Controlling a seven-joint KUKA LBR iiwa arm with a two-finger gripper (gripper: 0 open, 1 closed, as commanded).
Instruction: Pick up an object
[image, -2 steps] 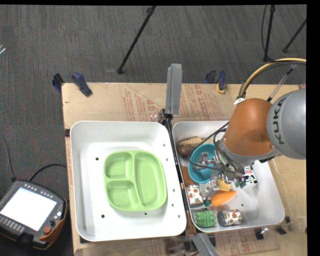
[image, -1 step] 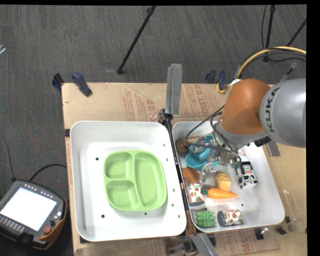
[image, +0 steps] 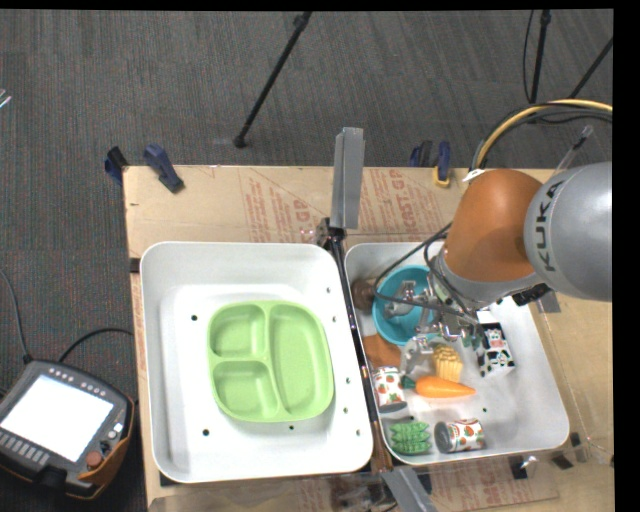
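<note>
1. Lowest in the frame, at the far left, a handheld control pendant (image: 55, 420) with a pale screen lies on the grey carpet.
2. Left of centre, the left white bin (image: 170, 300) holds a green divided plate (image: 270, 360).
3. Right of centre, the right white bin (image: 545, 400) holds a blue bowl (image: 392, 300), a toy corn cob (image: 447, 364), a carrot (image: 445, 388), a small cow-print carton (image: 494, 350), a printed can (image: 460, 435) and a green pea pod (image: 408, 434).
4. Over the bowl and corn, the pincer (image: 432, 335) hangs low; whether it is open or grips anything, I cannot tell.
5. At the upper right, the grey arm (image: 575, 230) and its orange band enter over the surface (image: 240, 200).
</note>
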